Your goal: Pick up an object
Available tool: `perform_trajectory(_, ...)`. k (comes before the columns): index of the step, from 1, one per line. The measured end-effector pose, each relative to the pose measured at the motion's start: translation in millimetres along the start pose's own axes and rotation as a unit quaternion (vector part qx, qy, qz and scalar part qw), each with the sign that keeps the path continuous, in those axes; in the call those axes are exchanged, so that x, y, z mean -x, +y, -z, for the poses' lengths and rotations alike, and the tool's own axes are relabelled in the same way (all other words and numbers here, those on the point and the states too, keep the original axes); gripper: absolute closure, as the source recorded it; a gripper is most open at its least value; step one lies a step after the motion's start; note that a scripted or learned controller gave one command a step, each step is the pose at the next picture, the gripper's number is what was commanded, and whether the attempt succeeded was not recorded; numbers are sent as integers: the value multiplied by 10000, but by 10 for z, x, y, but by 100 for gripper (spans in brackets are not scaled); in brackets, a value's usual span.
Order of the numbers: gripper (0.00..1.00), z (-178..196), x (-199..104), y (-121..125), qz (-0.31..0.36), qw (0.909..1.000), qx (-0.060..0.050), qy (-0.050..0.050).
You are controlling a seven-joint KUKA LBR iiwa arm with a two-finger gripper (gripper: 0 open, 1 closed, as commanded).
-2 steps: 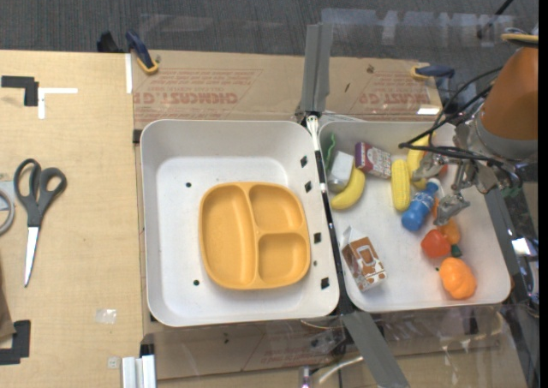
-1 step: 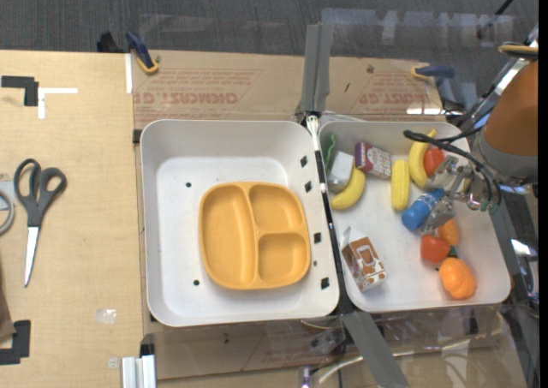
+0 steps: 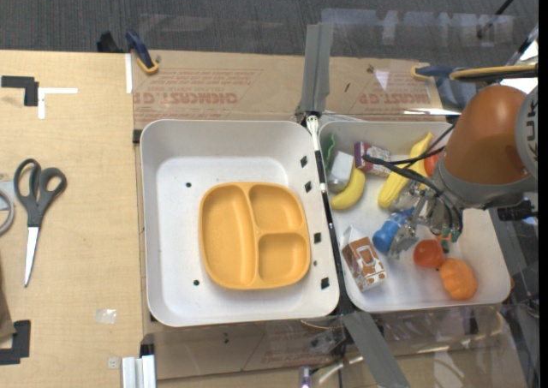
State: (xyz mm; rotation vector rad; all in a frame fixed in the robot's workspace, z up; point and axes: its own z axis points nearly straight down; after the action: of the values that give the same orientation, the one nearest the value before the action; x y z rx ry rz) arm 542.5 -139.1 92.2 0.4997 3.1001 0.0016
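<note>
On the bench, seen from above at a slant, two white bins sit side by side. The left bin (image 3: 163, 206) holds one thing: a yellow plate (image 3: 254, 234) with three compartments, lying flat near the middle, with bare white floor all around it.

The right bin (image 3: 488, 292) is crowded. Two bananas (image 3: 349, 191) lie near its upper left, a second one (image 3: 396, 181) just to the right. Below them are a blue object (image 3: 387, 235), a small brown and white carton (image 3: 363, 263) tilted near the left wall, a red ball (image 3: 428, 253), and an orange fruit (image 3: 458, 278) near the lower right corner. The lower strip of this bin's floor is bare.

The arm (image 3: 484, 146) reaches in from the right, its orange band over the bin's upper right. The gripper (image 3: 419, 223) hangs low among the objects, between the blue object and the red ball. Whether it grips anything, I cannot tell; clutter hides its tip.

Left of the bins, one pair of scissors (image 3: 36, 206) lies on the bench, well apart.
</note>
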Motion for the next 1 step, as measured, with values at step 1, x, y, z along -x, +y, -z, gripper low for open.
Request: perform_trajectory(1, 0, -5, -133, -197, -1012, 9949, -8, 2)
